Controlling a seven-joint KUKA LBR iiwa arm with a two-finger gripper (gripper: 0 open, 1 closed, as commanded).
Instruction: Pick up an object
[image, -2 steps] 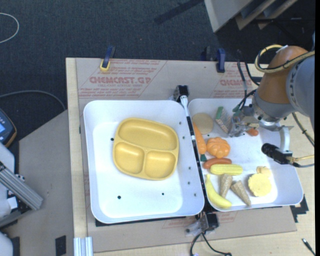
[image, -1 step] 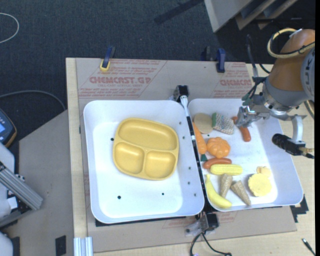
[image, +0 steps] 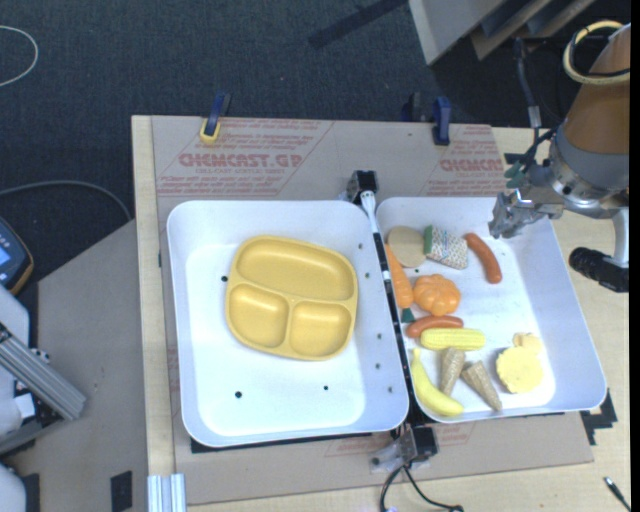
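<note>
The right bin (image: 560, 280) holds several toy foods: a red sausage (image: 484, 257), an orange pepper (image: 436, 294), a carrot (image: 400, 280), a corn cob (image: 452, 339), a banana (image: 432, 389), a yellow cheese-like piece (image: 520, 368), a tan round piece (image: 405, 245) and a green-and-white sponge-like piece (image: 444, 248). My gripper (image: 508, 218) hangs over the bin's back right part, just up and right of the red sausage. Nothing shows between its fingers.
The left bin (image: 200, 350) carries a yellow three-compartment plate (image: 292, 296). Two clamps (image: 211, 125) (image: 440, 120) sit on the back edge of the board. The grey arm with its orange band (image: 598, 110) enters from the upper right. A black divider (image: 380, 260) runs between the bins.
</note>
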